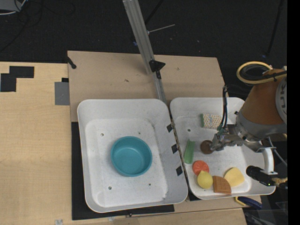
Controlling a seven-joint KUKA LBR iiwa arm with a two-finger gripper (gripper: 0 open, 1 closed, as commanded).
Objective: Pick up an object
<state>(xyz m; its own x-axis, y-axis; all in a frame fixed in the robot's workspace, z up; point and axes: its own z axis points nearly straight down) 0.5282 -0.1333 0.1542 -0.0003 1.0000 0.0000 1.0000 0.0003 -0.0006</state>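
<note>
The arm (265, 111) reaches in from the right over the right bin (187, 108), and its claw (220, 142) hangs low just beside a small brown ball (206, 147) on the bin floor — whether the claw is apart or together I cannot tell. A green stick (189, 151) lies to the ball's left, a spotted block (212, 121) above it, and a red piece (200, 166), yellow ball (204, 180), brown wedge (221, 185) and yellow lump (234, 176) sit along the near edge — the left bin (93, 111) holds a teal bowl (131, 156).
</note>
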